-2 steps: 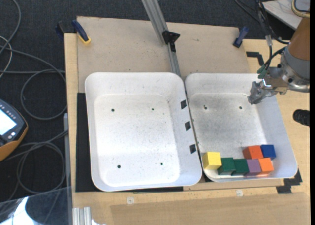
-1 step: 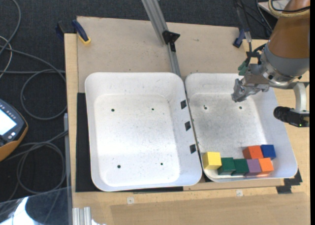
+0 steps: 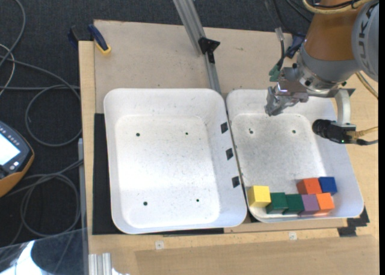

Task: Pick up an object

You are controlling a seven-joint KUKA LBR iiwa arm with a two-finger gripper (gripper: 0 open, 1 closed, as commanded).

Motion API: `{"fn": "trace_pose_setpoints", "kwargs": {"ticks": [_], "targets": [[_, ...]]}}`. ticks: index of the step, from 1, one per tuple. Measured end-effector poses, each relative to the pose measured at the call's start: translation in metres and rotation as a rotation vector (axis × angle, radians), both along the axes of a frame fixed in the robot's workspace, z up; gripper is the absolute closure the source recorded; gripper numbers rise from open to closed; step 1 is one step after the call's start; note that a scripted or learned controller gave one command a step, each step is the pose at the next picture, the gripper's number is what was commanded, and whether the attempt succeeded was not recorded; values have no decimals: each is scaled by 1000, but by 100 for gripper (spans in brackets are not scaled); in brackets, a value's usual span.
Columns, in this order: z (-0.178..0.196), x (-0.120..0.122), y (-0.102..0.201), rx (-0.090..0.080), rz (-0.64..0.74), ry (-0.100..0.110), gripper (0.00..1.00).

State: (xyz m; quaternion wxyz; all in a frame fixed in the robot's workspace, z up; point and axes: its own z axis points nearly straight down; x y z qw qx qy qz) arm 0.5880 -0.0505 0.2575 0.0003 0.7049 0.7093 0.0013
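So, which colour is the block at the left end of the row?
Yellow block, seen in the camera view.

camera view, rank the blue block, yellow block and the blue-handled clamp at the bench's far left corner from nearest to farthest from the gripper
1. Blue block, near right corner of the right bin, nearest to the gripper.
2. Yellow block, near left corner of that bin, somewhat farther.
3. Blue-handled clamp, at the bench's far left corner, beyond the left bin, farthest.

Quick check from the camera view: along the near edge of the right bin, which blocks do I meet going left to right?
Front row: yellow block → dark green block → green block → purple block → orange block.
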Motion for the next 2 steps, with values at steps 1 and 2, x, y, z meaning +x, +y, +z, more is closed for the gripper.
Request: {"fn": "trace_pose_setpoints", "kwargs": {"ticks": [1,2], "targets": [[-12,19,59,0,1,0,100],[-15,32,118,1,1,0,100]]}}
